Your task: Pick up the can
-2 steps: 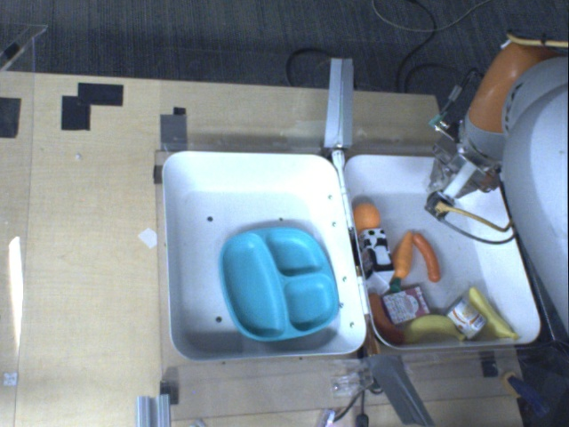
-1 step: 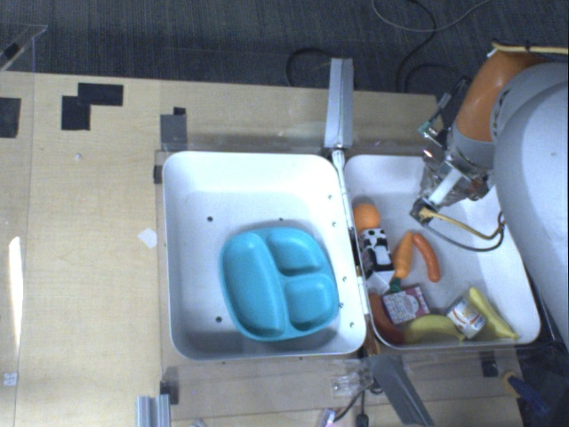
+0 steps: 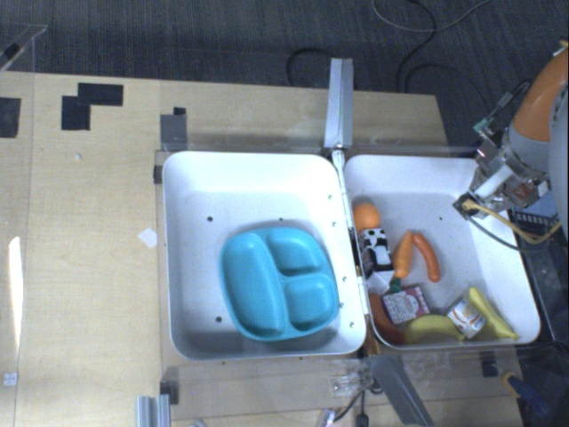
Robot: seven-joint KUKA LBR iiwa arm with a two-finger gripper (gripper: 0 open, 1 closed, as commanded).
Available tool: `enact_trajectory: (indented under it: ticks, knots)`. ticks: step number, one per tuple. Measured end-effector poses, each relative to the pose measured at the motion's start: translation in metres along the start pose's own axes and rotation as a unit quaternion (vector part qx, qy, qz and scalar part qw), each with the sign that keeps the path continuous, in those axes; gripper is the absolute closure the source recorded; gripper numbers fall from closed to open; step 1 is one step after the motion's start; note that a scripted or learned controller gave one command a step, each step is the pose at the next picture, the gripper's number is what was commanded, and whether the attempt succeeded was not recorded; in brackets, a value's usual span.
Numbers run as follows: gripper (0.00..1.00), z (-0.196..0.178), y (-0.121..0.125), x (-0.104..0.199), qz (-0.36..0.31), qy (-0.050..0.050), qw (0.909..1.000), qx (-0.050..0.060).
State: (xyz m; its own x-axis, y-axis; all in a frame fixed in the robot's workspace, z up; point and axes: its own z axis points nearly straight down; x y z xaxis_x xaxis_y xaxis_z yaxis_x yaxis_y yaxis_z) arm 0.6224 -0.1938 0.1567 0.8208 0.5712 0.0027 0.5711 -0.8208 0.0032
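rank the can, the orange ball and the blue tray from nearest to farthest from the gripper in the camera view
From the gripper at the right bin's far right edge:
1. Can, near the right bin's front, between the bananas.
2. Orange ball, at the right bin's left side by the divider.
3. Blue tray, in the left bin.

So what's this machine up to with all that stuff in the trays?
A robot arm reaches in from the right, meant to pick up the can. Its gripper sits over the far right edge of the right bin and holds nothing that I can see. The can lies at the near end of that bin, among the bananas, carrots and other small items. The left bin holds a blue divided plate.
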Motion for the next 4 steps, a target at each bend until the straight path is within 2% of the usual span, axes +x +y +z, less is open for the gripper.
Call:
enact_trajectory:
  ticks: [1, 2, 3, 4]
  knots:
    - [1.00, 0.000, -0.028, 0.024, -0.002, -0.001, 1.0000, 0.001]
    - [1.00, -0.019, -0.007, -0.031, 0.051, -0.001, 0.9987, 0.001]
    - [1.00, -0.030, -0.007, -0.029, 0.048, 0.000, 0.9989, 0.000]
    - [1.00, -0.089, 0.012, -0.002, 0.113, 0.000, 0.9936, 0.000]
